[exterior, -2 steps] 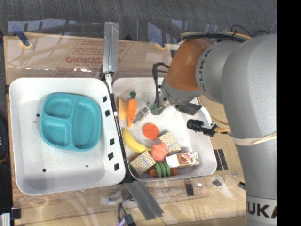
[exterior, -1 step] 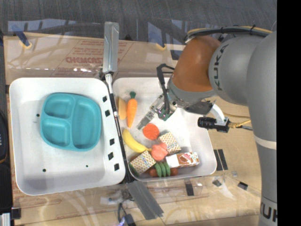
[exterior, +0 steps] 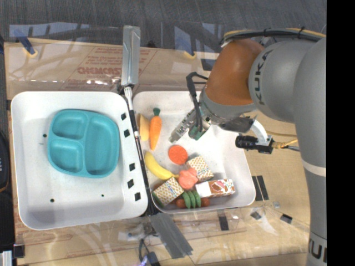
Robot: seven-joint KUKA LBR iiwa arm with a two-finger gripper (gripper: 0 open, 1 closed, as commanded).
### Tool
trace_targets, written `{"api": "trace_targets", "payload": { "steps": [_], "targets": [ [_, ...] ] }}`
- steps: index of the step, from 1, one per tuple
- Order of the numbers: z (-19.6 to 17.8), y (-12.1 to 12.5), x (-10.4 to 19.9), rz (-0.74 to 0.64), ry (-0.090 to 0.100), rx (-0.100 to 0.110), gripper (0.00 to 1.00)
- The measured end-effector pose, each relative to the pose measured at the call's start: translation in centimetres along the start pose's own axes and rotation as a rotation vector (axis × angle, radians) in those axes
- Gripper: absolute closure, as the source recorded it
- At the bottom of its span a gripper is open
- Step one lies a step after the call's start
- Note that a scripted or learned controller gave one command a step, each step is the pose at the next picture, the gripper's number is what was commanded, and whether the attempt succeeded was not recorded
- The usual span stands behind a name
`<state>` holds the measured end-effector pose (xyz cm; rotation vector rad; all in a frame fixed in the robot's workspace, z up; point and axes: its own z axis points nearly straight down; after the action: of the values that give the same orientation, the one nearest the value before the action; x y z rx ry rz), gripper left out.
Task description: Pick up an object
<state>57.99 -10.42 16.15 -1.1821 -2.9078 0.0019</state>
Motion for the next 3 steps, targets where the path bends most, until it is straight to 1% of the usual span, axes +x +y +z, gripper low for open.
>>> {"api": "trace_targets", "payload": {
  "steps": [1, 2, 3],
  "targets": [
    [5.0, 4.3, -3.9, 0.419, -0.002, -0.002, 1.0],
    [4.8, 4.3, -4.0, 0.419, -0.005, -0.003, 0.0],
    [7.0, -3.0, 0.1, 0.489, 0.002, 0.001, 0.0]
  ]
}}
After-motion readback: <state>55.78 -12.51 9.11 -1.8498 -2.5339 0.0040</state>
